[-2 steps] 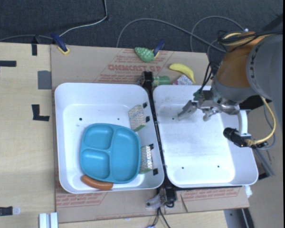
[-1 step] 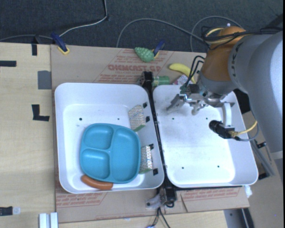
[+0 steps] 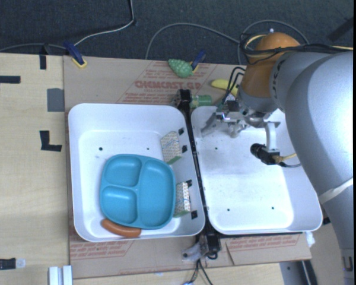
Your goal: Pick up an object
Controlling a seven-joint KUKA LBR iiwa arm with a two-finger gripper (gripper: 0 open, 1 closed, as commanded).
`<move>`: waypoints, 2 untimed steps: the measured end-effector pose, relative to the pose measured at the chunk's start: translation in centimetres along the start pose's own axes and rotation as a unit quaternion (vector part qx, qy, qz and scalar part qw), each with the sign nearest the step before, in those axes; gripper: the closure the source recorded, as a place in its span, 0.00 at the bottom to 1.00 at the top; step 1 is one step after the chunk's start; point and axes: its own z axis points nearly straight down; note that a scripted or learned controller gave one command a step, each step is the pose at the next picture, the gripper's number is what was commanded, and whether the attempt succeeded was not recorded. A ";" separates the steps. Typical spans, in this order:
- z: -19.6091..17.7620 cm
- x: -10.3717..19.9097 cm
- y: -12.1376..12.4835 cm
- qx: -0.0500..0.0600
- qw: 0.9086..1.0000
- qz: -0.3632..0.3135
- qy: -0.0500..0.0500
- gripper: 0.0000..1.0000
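On the left, the table (image 3: 24,159) was bare wood with some black tape marks on it, and a sheet of cardboard (image 3: 107,85) lay under the two bins, probably to keep them from sliding.

The left bin (image 3: 83,120) held all the things that could be picked. A blue divided plate (image 3: 136,190) lay flat in its lower middle and took most of the floor. An orange sausage-shaped toy (image 3: 121,228) lay against the plate's lower edge, close to the front wall of the bin. Two small patterned pieces stood beside the plate on its right: one (image 3: 171,143) near its upper corner and one (image 3: 183,197) pressed between the plate and the wall that separated the bins. Because they were so near that wall, I judged they would be hard to reach from above.

Behind the bins, on the cardboard, a green object (image 3: 180,67) and a yellow one (image 3: 221,84) lay outside, so I think they were not meant for this try.

The right bin (image 3: 249,212) had a bare white floor. The arm (image 3: 320,117) came in from the right, and its claw (image 3: 228,120) hung over the upper left corner of this bin, just beside the dividing wall. I could not tell the state of the claw, and I saw nothing carried under it. In my judgement the pick was not yet done, since the objects lay in the other bin.
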 end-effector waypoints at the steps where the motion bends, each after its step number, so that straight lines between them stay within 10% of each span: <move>1: -1.0 0.0 0.0 0.000 1.000 -0.001 -0.001 1.00; 2: -9.9 5.4 -5.9 0.001 1.000 0.000 0.000 1.00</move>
